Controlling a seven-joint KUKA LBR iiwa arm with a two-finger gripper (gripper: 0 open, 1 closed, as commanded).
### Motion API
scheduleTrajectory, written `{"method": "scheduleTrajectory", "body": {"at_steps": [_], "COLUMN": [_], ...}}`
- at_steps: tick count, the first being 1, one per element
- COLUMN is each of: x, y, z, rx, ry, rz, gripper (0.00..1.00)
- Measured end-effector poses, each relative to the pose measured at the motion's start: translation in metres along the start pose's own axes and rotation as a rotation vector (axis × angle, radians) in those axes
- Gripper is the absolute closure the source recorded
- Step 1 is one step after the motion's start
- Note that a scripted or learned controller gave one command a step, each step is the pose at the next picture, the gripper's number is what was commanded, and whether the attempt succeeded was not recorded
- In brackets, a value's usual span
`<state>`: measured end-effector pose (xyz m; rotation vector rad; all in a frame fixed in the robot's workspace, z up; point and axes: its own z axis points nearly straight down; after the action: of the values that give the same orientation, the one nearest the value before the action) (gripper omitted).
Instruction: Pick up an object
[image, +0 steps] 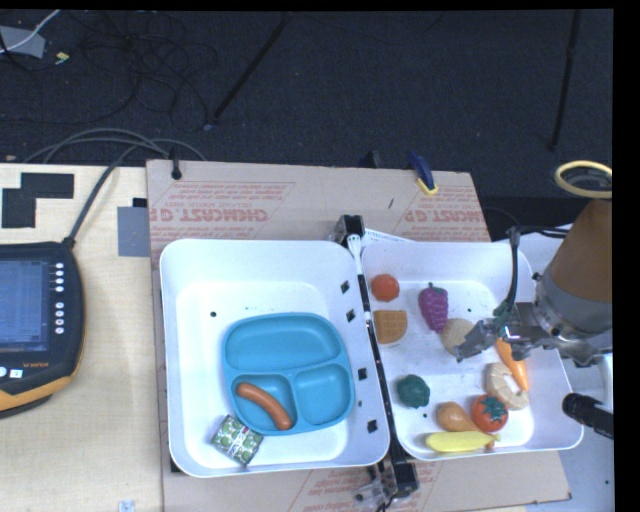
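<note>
Gripper (480, 343) is sitting low inside the right white bin (452, 258), at about 3 o'clock of that bin's floor; its dark fingers are pointing toward 9 o'clock. Cannot tell whether the fingers are apart or together: they are dark and small against the bin, and nothing is visibly between them. The fingertip end is lying just beside a pale beige rounded toy piece (457, 333), contact not resolvable. At 3 o'clock of the gripper an orange toy carrot (513, 366) is lying tilted, partly under the wrist.

Grey arm with the orange-brown band (584, 262) is reaching in from 3 o'clock.

Other contents of the right bin: round orange-red toy fruit (385, 288) at 10 o'clock, purple toy grape bunch (433, 305) near 12 o'clock, tan toy bread slice (389, 326) at 9 o'clock, dark green toy vegetable (412, 389) at 7 o'clock, yellow toy banana (457, 442) at 6 o'clock, small orange-brown oval toy (452, 415) just above it, red toy tomato with green top (489, 412) at 5 o'clock, touching a cream toy piece (501, 383)

Left white bin (200, 270) is holding a blue three-compartment plastic plate (285, 345); an orange-red toy sausage (263, 404) is lying in its 7 o'clock compartment. A green-and-white patterned packet (236, 439) is lying just off the plate at 7 o'clock
</note>
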<state>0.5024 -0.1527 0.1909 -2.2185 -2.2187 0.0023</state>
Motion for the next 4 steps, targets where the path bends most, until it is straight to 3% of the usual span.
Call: {"method": "scheduleTrajectory", "body": {"at_steps": [1, 2, 4], "x": [-0.001, -0.043, -0.044], "y": [0.0, 0.014, 0.012], "z": [-0.01, -0.028, -0.046], "rx": [0.001, -0.004, 0.001], "ry": [0.001, -0.003, 0.001], "rz": [0.001, 0.001, 0.005], "gripper": [1.0, 1.0, 1.0]}}
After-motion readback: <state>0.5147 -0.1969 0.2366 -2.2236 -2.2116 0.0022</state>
